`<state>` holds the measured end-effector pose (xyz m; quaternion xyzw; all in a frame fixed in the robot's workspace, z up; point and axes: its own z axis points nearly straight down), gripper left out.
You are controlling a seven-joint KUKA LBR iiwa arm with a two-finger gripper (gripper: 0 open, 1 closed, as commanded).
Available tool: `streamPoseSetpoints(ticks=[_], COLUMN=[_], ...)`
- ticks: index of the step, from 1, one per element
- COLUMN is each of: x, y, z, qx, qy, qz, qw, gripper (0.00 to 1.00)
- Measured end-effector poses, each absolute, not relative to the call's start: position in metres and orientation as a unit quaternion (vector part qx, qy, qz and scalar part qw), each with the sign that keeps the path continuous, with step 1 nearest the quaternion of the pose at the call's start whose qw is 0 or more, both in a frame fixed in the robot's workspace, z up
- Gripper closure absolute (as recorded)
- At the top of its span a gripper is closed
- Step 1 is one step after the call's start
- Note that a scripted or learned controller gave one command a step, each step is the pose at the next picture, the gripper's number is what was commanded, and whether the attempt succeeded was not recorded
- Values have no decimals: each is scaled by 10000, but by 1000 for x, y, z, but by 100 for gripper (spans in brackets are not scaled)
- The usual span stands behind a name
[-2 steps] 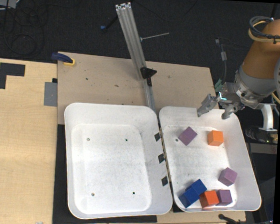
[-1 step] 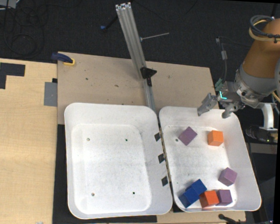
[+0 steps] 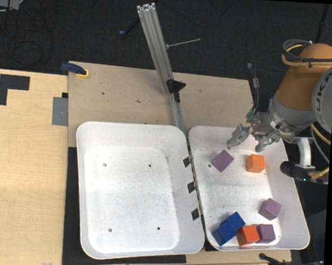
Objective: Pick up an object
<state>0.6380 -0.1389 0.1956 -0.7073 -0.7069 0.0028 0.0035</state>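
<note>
My gripper hangs with fingers spread apart and nothing between them, above the right bin, near a purple block and an orange block.

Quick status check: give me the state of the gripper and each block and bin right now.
gripper: open, holding nothing, above right bin
purple block: loose, tilted
orange block: loose, apart
purple block by right wall: loose
blue block: touching front orange block
front purple block: touching it
right bin: holds six blocks
</note>
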Motion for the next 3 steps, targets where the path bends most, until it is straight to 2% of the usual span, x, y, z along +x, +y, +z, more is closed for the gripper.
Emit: streamPoseSetpoints(ticks=[1,2,3], x=[636,638,637], y=[-133,-131,-132], z=[131,91,102], qx=[-7073,-7081,-7095], qy=[-7069,-7061,-7047], qz=[29,-9,-3], qw=[42,10,10], gripper=[0,0,100])
